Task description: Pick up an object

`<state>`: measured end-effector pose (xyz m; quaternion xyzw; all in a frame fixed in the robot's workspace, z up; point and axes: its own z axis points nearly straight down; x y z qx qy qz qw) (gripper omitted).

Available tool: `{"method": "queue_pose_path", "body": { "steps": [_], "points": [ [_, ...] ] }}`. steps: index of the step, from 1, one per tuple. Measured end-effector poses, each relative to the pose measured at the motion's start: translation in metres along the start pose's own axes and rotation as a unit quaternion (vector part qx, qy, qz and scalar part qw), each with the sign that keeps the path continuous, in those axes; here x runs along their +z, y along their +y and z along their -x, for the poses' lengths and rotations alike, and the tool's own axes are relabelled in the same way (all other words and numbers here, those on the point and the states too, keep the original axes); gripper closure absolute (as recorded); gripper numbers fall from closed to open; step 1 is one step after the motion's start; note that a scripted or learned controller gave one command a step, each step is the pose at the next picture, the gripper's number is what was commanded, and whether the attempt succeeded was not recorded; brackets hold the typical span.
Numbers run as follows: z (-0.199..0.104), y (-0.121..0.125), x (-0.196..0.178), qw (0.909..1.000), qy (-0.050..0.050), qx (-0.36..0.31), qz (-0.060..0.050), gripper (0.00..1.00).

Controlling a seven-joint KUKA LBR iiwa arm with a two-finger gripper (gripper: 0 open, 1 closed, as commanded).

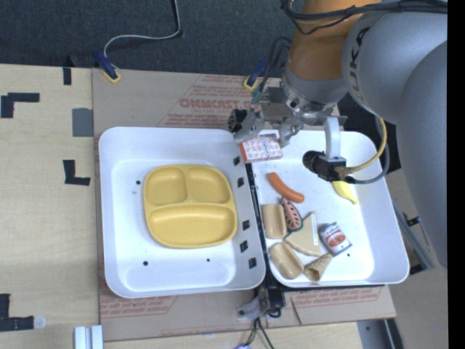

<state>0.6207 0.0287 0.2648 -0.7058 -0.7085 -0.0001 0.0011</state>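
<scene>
Hovering over the top of the divider between the two bins, my gripper has a small red-and-white packet just beneath it; the packet sits right at my fingertips, and it looks pinched there, though I cannot tell whether my fingers truly close on it.

Left of the divider, the left bin bears a yellow compartment plate, well apart from me.

Right of the divider, the right bin bears an orange hot dog just below the packet, then bread pieces, a cone and a small red can; a banana lies further right, beside a black fitting on my wrist.

My worry: a thin edge grip could let the packet slip as I rise. It could also catch on the divider's rim, which stands closest.
</scene>
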Motion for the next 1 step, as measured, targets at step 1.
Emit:
{"method": "queue_pose_path", "body": {
  "steps": [1],
  "points": [
    [-0.0321,-0.0793,-0.0013,1.0,-0.001,0.001,0.0,1.0]
  ]
}}
